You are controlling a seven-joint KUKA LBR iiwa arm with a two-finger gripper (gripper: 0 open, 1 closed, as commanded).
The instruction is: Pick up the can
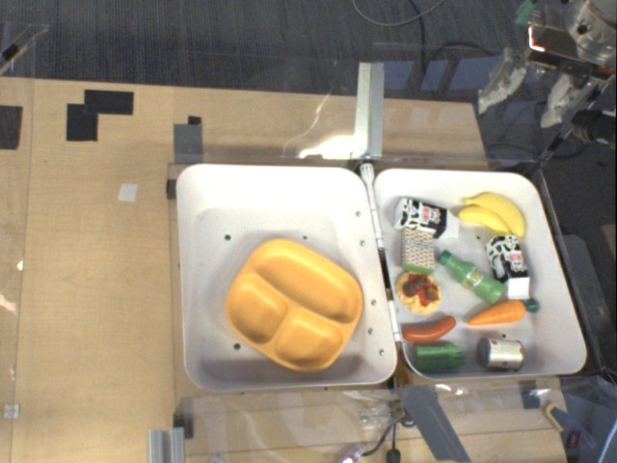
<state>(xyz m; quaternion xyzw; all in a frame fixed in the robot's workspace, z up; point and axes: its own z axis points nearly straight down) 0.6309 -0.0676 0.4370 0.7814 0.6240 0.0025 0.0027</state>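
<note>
**A:** Where's the can (503,353)?

**B:** In the right bin (569,340), down in its near right corner. It lies on its side, a short silver cylinder with a dull metal sheen and a darker end facing left.

**A:** What's around it?

**B:** A green pepper (440,357) lies to its left along the same near wall, with a red sausage (428,330) just above that. An orange carrot (498,313) sits just above the can, close but apart from it as far as I can tell.

**A:** And further back in that bin?

**B:** A green bottle (471,272) lies at a slant in the middle, a small pizza-like round (418,290) to its left, and a checkered packet (417,250) above that. Two black-and-white cartons (421,216) show a cow pattern, one at the far left and the other on the right side. A yellow banana (495,212) rests near the far right corner.

**A:** The left bin (207,258)?

**B:** It holds a yellow divided tray (292,303), turned at an angle, with three hollows.

**A:** Where's the gripper (536,91)?

**B:** At the upper right, above the desk (87,258) beyond the far edge of the right bin, well apart from the can. Its two pale fingers hang down spread wide with nothing between them.

**A:** So the can is untouched?

**B:** Yes, it lies free in the bin.
</note>
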